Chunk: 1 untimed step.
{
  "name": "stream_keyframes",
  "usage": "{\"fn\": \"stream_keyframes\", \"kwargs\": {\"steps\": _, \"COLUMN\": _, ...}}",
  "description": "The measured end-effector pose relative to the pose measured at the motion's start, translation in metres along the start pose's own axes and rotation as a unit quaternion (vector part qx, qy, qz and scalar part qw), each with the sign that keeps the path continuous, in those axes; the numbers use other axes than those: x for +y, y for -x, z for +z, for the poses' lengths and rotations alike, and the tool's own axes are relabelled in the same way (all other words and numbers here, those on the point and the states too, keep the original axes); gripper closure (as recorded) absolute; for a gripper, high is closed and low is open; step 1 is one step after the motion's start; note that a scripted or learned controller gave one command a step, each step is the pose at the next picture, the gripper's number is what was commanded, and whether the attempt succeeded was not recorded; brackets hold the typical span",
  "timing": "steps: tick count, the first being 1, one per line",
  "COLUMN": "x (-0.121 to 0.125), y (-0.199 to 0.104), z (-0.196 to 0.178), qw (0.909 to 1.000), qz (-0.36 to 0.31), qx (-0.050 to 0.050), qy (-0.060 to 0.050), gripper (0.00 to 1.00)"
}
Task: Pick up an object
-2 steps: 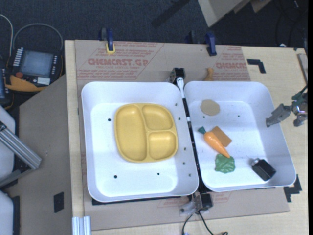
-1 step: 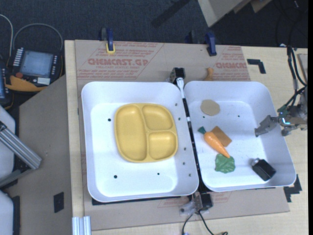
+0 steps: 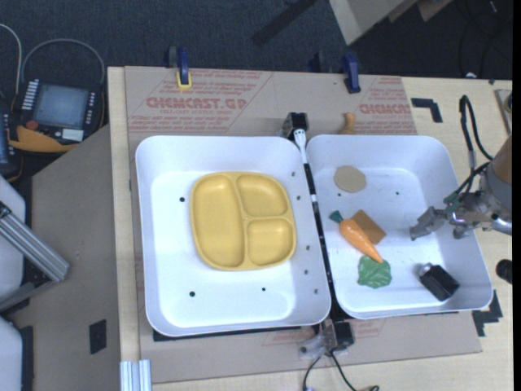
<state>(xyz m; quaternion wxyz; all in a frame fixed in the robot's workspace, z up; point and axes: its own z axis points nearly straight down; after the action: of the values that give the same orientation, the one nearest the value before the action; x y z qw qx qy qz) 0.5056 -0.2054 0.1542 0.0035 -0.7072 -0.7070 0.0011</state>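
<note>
Dark blue carpet floor (image 3: 203,15) all round a brown bench top (image 3: 269,96). Left of bench, a control pendant (image 3: 59,108) with grey screen; beyond bench, a beige furniture base (image 3: 383,6).

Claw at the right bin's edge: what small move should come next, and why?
Probably a short slide toward the carrot, staying above the bin floor. The claw sits near the right bin's right side with nothing between its fingers, and the carrot, lying across a brown block beside a green leafy piece, is to its left in the view.
</note>
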Motion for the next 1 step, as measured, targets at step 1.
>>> {"fn": "stream_keyframes", "kwargs": {"steps": 1, "x": -0.0045, "y": -0.0067, "z": 0.0619, "qw": 1.0, "qz": 0.0, "qx": 0.0, "qy": -0.001, "gripper": 0.0}}
